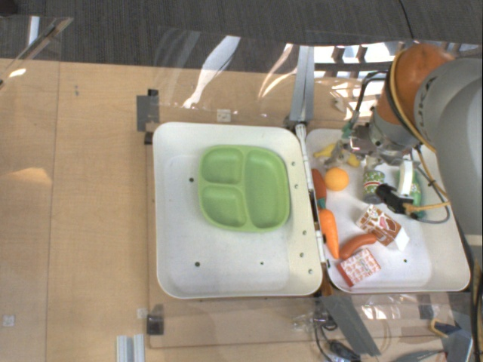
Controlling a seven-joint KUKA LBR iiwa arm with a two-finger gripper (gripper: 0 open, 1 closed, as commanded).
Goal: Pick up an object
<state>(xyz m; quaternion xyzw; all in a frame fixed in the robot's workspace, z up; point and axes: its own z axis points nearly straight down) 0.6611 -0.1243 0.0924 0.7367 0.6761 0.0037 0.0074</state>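
Two white bins sat side by side: left bin point(173, 270) held a green divided plate point(245, 187); right bin point(445, 277) held carrot point(330, 232), orange ball point(337, 179), sausage point(358, 243), small cartons. Gripper point(355, 148) hung over the far corner; grip state could not be told. Best bet seemed a straight descent onto the isolated ball, clear of the bin wall.

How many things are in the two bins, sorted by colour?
Green: 2, the divided plate in the left bin and a small can in the right bin
Orange: 3, a ball, a carrot and a sausage
Red and white: 2, a carton and a packet
Total: 7 that I can tell apart
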